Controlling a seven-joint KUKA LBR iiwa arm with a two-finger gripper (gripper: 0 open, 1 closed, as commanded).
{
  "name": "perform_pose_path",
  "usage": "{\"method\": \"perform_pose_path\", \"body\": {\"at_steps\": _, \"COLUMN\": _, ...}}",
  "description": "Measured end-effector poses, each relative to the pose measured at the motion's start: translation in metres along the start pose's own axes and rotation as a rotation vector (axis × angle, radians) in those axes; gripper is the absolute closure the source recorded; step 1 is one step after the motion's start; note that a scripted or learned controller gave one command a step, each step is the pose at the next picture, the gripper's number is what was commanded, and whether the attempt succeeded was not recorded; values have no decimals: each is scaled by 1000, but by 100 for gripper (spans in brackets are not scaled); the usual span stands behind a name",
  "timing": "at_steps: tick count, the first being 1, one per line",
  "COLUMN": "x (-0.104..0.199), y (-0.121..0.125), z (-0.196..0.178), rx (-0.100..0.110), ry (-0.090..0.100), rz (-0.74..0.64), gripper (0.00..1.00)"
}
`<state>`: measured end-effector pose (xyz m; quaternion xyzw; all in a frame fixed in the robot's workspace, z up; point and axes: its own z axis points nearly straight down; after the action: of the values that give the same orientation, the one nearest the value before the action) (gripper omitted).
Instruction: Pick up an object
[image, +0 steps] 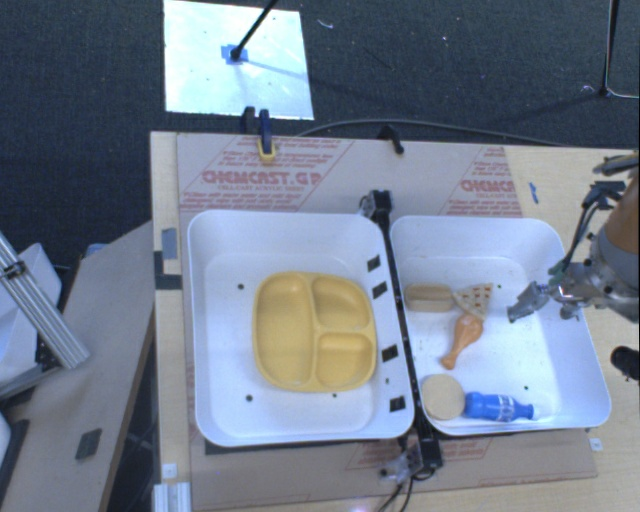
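1. Nearest us in the right bin (560, 250), a blue bottle (498, 407) lies on its side along the near wall, cap end pointing right.
2. Just to its left sits a round tan cookie (443, 396), close beside the bottle and tucked into the near left corner.
3. Moving back, a toy drumstick (463, 338) lies at a slant in the middle of that bin, apart from the cookie.
4. Over in the left bin (220, 300), a yellow divided plate (314, 331) rests flat in the middle, three compartments facing up.
5. Farther back on the right, a tan bread roll (430, 297) lies beside a waffle wedge (476, 298), whose point touches the drumstick's top.
6. At the right wall, the gripper (524, 303) hangs over the bin, nothing between its fingers; released or clenched, I cannot tell.
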<state>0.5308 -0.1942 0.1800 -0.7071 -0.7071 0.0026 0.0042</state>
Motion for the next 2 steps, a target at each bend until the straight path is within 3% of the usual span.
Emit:
{"method": "perform_pose_path", "body": {"at_steps": 1, "x": 0, "y": 3, "z": -6, "rx": -11, "ry": -3, "rz": -3, "gripper": 0}}
{"method": "perform_pose_path", "body": {"at_steps": 2, "x": -4, "y": 2, "z": 56, "rx": -7, "ry": -1, "rz": -1, "gripper": 0}}
